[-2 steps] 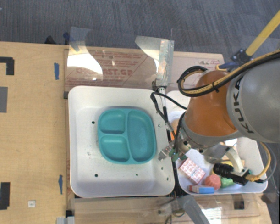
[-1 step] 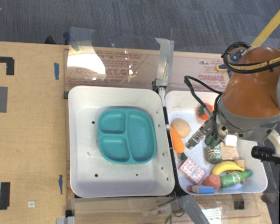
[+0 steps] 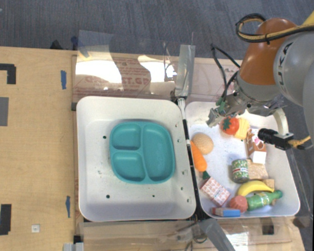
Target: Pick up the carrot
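Lying slantwise, orange carrot, green-tipped, by right bin's left wall

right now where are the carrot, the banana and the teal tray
carrot (image 3: 199,161): camera view, middle of its orange body
banana (image 3: 254,188): camera view, middle of its yellow curve
teal tray (image 3: 142,151): camera view, ridge where its compartments meet

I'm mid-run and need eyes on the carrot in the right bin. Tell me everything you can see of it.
The small orange toy carrot with a dark green stub looks like smooth plastic. It lies flat on the floor of the right white bin, along the bin's left wall, tapering toward its green end, which points down the picture. Its upper end sits just under the tan rounded bread-like piece, apparently touching it. The green tip nears the pink patterned box. The two-finger gripper is apart from it, farther up the bin.
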Motion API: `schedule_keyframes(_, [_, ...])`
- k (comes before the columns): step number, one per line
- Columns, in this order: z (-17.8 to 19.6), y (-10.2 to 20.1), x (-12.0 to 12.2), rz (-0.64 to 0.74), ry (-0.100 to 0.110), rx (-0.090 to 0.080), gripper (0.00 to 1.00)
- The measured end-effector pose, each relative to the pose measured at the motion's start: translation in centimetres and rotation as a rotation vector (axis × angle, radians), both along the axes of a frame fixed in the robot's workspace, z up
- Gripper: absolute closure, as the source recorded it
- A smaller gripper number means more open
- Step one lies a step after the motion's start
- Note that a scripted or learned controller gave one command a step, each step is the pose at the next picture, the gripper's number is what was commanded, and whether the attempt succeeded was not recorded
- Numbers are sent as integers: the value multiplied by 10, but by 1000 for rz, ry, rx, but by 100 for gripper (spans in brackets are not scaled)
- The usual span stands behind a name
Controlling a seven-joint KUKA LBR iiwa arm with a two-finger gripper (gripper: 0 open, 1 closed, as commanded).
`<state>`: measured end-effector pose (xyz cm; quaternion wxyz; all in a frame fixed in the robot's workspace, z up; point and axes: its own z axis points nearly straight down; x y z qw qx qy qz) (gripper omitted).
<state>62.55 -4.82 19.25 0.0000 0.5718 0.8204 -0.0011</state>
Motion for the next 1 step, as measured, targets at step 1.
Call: schedule_keyframes(1, [3,1,1,1,-4,0,0])
